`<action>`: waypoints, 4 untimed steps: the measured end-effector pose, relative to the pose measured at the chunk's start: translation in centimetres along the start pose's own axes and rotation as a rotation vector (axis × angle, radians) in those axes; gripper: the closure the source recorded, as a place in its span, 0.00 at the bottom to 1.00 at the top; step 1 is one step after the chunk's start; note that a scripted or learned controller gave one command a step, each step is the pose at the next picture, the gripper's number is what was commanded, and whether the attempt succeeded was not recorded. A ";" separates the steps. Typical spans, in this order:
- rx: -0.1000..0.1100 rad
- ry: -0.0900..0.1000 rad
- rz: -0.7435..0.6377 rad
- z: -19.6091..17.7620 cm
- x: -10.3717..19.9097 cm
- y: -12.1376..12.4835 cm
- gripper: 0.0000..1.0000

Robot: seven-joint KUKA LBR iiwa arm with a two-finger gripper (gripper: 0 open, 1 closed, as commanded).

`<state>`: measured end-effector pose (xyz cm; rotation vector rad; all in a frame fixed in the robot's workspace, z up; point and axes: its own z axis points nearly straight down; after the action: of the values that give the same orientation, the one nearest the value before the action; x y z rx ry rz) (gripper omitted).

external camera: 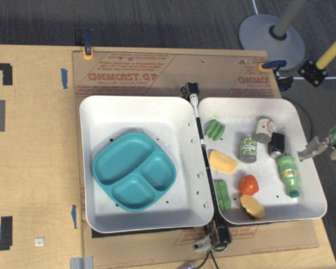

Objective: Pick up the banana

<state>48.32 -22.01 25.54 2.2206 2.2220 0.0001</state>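
I count two white bins (101,108), one teal divided tray (134,171), two cans (247,149) and one green bottle (288,174). I also see two green vegetables (214,129), one tomato (248,184) and two yellow food pieces (222,162).

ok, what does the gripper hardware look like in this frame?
At the right edge, the gripper is a small assembly of pale grey metal, with thin fingers tapering towards the right bin. A greenish-tinted part sits behind them. No cables or markings are legible at this size.

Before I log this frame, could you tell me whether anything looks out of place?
Nothing stands out. The items sit inside the right bin, the teal tray lies flat in the left bin.
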 end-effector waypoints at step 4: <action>-0.007 -0.004 -0.724 16.9 12.1 -0.2 0.00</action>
<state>48.16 -9.95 8.68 1.2865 2.8576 0.0030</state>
